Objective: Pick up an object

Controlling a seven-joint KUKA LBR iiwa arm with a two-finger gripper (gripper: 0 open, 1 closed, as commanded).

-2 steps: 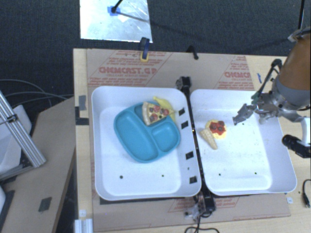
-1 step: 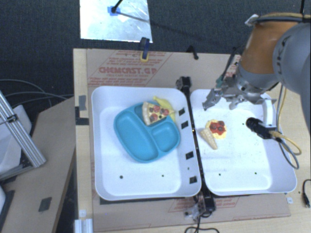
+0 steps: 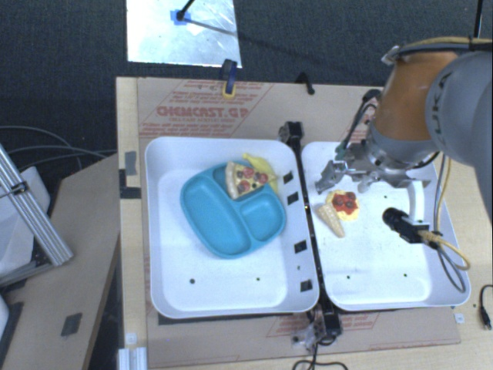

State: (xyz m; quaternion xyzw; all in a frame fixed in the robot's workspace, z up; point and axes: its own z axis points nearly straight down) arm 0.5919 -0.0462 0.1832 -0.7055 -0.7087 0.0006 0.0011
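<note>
A toy pizza slice point(image 3: 341, 210) with red toppings and a pale crust lies in the right bin point(image 3: 385, 284), near its left wall. My gripper point(image 3: 347, 181) hangs just above the slice's far end, open, with nothing between its fingers. In the left bin point(image 3: 177, 284) a blue divided plate point(image 3: 223, 222) carries a second pizza slice point(image 3: 245, 179) on its far rim. A yellow piece point(image 3: 260, 163) pokes out behind that slice.
A black divider with clips point(image 3: 303, 206) runs between the two bins. A black fitting with a yellow cable point(image 3: 408, 227) hangs from the arm over the right bin's right side. The bins sit on a cardboard sheet point(image 3: 200, 110).
</note>
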